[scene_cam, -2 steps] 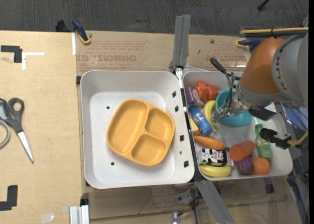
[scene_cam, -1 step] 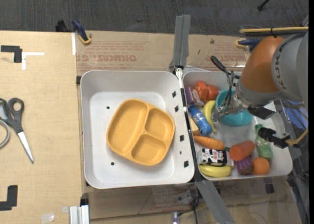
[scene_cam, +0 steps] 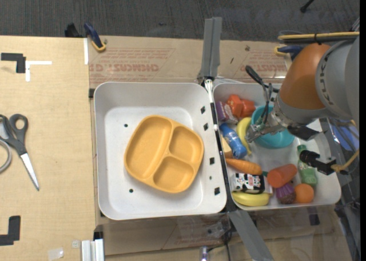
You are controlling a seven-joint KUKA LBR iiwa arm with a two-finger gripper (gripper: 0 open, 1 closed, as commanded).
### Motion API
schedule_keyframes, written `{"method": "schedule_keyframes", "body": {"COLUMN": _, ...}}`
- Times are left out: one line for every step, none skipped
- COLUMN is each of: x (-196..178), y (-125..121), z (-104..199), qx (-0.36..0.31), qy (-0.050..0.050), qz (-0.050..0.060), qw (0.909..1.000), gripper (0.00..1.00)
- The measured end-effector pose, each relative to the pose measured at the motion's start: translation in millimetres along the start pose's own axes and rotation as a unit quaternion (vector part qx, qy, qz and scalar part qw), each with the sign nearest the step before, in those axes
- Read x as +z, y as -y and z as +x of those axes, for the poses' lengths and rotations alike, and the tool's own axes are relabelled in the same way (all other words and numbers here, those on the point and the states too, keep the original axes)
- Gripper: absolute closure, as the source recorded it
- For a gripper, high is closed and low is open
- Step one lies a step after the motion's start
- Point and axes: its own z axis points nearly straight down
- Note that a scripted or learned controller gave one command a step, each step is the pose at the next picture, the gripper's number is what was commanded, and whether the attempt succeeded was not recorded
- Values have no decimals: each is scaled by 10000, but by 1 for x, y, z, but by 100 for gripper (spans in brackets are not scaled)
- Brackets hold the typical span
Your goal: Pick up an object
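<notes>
From the camera view, your gripper [scene_cam: 258,130] hangs over the teal bowl [scene_cam: 274,135] in the right bin [scene_cam: 329,194]; I cannot tell its state. The bowl looks light, stiff and slick, so take its rim, the side facing the yellow divided plate [scene_cam: 164,153].

Right bin [scene_cam: 330,194] is packed: a teal bowl [scene_cam: 278,137] sits near its middle, a carrot [scene_cam: 243,165] lies slantwise beside a blue bottle [scene_cam: 234,140], a banana [scene_cam: 250,199] rests along the near wall, and an orange ball [scene_cam: 304,193] sits in the corner.
</notes>
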Motion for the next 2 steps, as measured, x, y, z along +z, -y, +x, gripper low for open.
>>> {"method": "schedule_keyframes", "body": {"x": 0, "y": -1, "z": 0, "qx": 1018, "qy": -4, "qz": -2, "qw": 9948, "gripper": 0}}
{"method": "schedule_keyframes", "body": {"x": 1, "y": 1, "z": 2, "qx": 818, "qy": 3, "qz": 15, "qw": 9966, "gripper": 0}}
